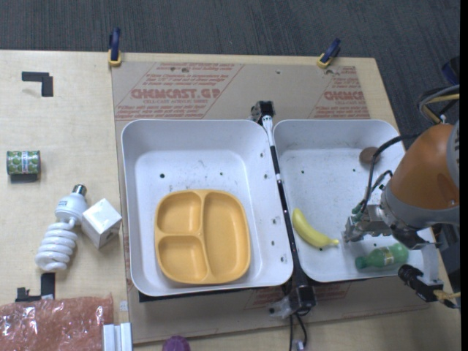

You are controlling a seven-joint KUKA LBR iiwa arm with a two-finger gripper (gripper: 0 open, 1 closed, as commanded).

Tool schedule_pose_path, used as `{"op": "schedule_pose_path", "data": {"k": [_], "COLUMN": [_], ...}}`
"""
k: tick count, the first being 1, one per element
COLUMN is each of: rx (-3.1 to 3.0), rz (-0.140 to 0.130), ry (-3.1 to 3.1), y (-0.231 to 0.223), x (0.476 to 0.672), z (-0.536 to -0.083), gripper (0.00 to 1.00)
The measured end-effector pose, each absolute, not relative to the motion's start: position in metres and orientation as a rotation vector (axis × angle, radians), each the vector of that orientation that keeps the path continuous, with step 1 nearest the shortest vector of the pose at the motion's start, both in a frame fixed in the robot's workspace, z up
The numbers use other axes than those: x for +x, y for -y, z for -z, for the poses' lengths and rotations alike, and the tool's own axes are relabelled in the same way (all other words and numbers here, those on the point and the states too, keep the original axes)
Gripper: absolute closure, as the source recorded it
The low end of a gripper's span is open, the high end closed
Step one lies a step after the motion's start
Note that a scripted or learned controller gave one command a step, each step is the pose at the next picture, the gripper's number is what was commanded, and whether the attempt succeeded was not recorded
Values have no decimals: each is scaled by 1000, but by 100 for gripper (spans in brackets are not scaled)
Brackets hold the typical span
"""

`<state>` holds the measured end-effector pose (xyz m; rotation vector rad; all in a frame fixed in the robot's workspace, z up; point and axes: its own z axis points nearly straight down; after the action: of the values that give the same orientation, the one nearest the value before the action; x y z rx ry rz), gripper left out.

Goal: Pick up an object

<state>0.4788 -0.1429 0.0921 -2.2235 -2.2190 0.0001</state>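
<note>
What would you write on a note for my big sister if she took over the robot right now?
Gripper: low in the right bin, between the banana and the green bottle. I cannot tell whether it is open or shut, and nothing shows in it.
Things: the banana lies near the right bin's left wall; the green bottle lies on its side at the bin's front right corner. The yellow divided plate sits in the left bin.
Done: nothing picked up yet.
Left: grasp one object, probably the banana or bottle, and lift it.
</note>
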Motion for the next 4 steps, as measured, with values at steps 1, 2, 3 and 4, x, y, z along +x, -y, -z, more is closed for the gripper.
{"op": "schedule_pose_path", "data": {"k": [1, 2, 3, 4], "rx": [-2223, -2224, -2222, -2225], "rz": [1, 0, 0, 1], "ry": [2222, 2219, 2222, 2222], "y": [167, 154, 119, 120], "x": [531, 477, 531, 532], "z": [-93, -92, -92, -102], "gripper": [0, 0, 0, 100]}}
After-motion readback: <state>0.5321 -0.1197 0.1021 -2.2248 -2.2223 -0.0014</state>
